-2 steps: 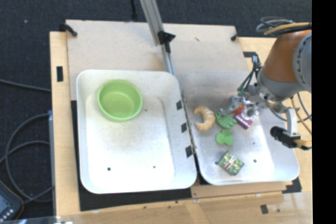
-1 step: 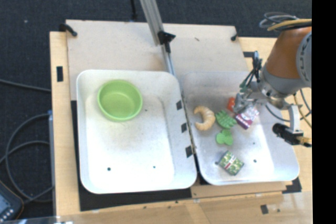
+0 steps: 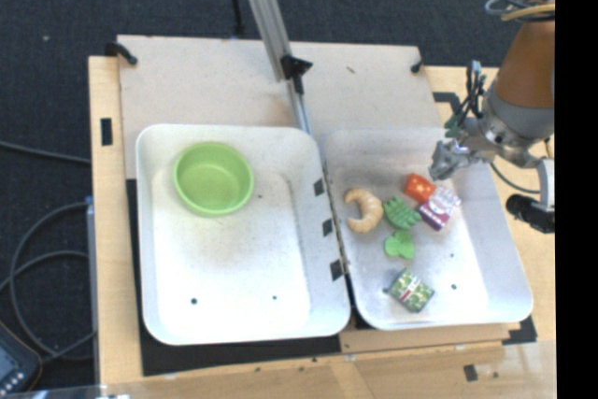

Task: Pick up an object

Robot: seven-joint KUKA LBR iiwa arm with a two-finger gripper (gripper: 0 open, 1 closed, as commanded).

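Sitting at nine o'clock of the bench, the left bin (image 3: 159, 294) held a green bowl (image 3: 214, 179) toward its upper left corner, well apart from everything else. A slanted metal post (image 3: 266, 5) ran down from twelve o'clock to the seam between the bins.

In the right bin (image 3: 495, 294) a small cluster lay near the middle: a tan croissant-shaped piece (image 3: 364, 209) at the cluster's nine o'clock, two green toy pieces (image 3: 402, 229) just beside it, an orange block (image 3: 420, 187) at one o'clock, a purple-and-white wrapped item (image 3: 439, 207) touching or nearly touching the orange block, and a green patterned cube (image 3: 410, 291) apart at six o'clock.

The gripper (image 3: 447, 160) hung just above the orange block, at roughly its one o'clock, with the arm (image 3: 523, 79) coming in from three o'clock. Whether its fingers stood wide or narrow could not be told, and nothing was visibly held.

The orange block looked the likeliest target. It appeared small, light and stiff, probably plastic, so it seemed apt to slide or tip if pushed off centre. A hold across its two short sides seemed best, with care that a finger did not wedge against the wrapped item crowding it at four o'clock. The wrapped item looked softer and more slippery, a poorer choice.
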